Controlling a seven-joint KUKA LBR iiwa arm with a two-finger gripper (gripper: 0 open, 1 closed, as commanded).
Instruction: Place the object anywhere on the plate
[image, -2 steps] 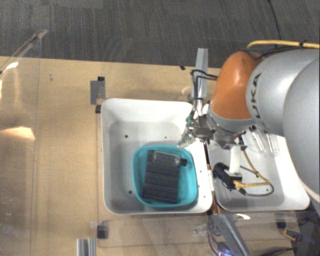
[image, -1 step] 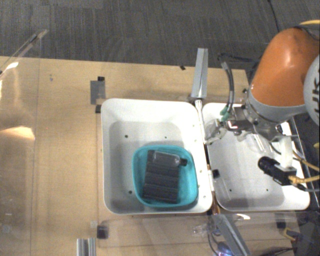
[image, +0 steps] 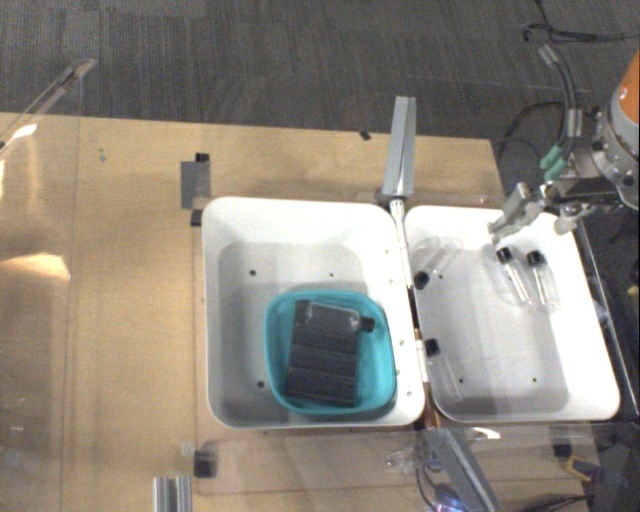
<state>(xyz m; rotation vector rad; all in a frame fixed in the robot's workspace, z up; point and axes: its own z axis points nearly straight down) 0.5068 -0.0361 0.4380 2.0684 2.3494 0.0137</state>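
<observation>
A dark grey ribbed block (image: 324, 354) lies on the teal plate (image: 274, 345), which sits in the front right part of the left bin (image: 230, 300). It rests fully inside the plate's rim, with a small black knob at its far right corner. My gripper (image: 532, 288) hangs over the far right part of the right bin (image: 500, 380), well away from the plate. Its two clear fingers (image: 518, 282) stand apart with nothing between them.
A grey metal post (image: 402, 150) rises behind the seam between the two bins. Black clips (image: 430, 347) sit along the right bin's left wall. Cables (image: 560, 60) trail at the far right behind the arm.
</observation>
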